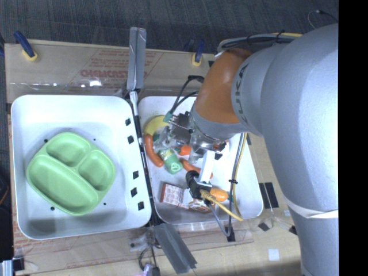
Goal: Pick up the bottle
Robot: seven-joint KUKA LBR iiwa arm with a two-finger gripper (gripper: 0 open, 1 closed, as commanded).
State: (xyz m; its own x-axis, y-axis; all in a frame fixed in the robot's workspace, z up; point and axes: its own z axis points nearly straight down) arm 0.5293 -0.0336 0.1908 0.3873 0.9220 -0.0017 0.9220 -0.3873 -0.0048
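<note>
The bottle (171,163) looks like a small green one lying in the right bin (248,203), near its left wall and among toy foods. My gripper (174,135) reaches down from the grey arm with the orange band and hangs just above the bottle's upper end. The wrist and its cables hide the gripper's tip, and whether it touches the bottle cannot be told.
Around the bottle lie a yellow fruit (154,123), a red-orange sausage shape (152,150), small orange pieces (190,166), a brown packet (171,194) and a carrot (216,195). The left bin (23,217) holds a green divided plate (70,172). A yellow cable (234,171) hangs at the arm.
</note>
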